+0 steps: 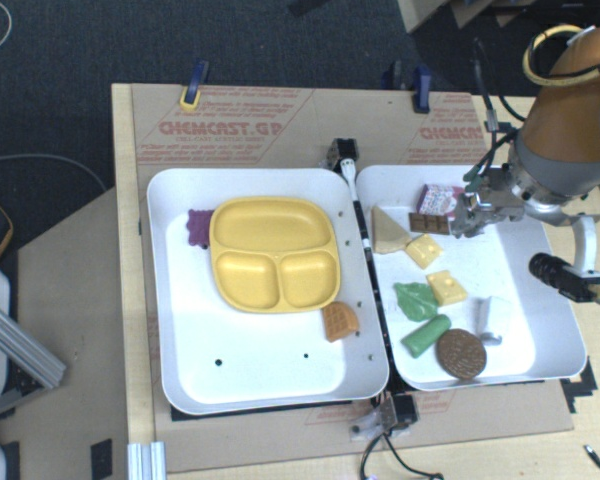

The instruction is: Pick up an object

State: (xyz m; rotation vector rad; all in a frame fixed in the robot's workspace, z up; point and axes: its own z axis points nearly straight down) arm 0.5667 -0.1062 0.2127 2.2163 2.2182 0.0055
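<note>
The gripper (467,218) hangs at the right bin's (540,363) far edge, a brown bar (430,223) just left; finger state unreadable.

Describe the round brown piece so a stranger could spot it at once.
Look in the right-hand white bin, at its near edge. The flat, round, dark brown disc lies there beside a green pickle-shaped piece. It is the bin's one round brown item.

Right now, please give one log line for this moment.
hand: over right bin, by brown bar | yellow tray: left bin | pick: not yet
</note>
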